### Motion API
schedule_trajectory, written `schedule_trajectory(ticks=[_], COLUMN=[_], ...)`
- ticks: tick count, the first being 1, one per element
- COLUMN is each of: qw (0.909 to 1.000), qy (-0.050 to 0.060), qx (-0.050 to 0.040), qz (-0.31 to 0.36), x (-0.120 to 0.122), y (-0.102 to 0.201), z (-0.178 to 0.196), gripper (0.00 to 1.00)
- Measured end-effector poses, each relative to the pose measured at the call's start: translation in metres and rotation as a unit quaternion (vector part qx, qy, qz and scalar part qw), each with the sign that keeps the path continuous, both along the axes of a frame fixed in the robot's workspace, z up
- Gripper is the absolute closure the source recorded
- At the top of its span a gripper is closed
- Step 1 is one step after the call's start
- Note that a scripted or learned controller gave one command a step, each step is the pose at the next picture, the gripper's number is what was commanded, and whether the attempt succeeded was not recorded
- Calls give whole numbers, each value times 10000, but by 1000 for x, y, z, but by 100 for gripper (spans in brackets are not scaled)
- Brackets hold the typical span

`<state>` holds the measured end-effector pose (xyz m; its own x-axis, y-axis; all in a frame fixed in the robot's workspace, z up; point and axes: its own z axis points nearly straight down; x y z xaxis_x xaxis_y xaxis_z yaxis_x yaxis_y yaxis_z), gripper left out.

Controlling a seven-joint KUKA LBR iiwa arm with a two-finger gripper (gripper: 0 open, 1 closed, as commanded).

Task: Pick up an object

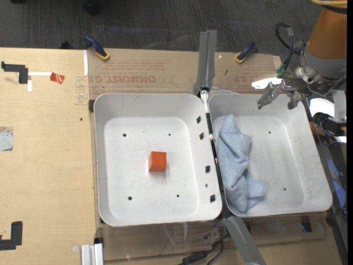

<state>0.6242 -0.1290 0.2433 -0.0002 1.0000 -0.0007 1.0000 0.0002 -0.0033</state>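
An orange-red block (158, 162) lies near the middle of the left bin (110, 164). A crumpled light-blue cloth (236, 162) rests along the left side of the right bin (300, 170). My gripper (279, 98) hangs above the far edge of the right bin, up and to the right of the cloth. Its two fingers are spread apart with nothing between them. The arm's orange band (329, 24) shows at the top right.
A grey divider bar (207, 59) runs between the two bins at the back. Two clamps (97, 47) (245, 52) hold the cardboard sheet behind the bins. Wooden bench surface (38, 148) lies to the left.
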Motion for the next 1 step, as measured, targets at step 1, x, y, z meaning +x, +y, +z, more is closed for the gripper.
schedule_trajectory(ticks=[1], qw=[9873], qy=[10], qx=[-3], qz=[-1592], x=[-62], y=[46], z=[-53], gripper=[0])
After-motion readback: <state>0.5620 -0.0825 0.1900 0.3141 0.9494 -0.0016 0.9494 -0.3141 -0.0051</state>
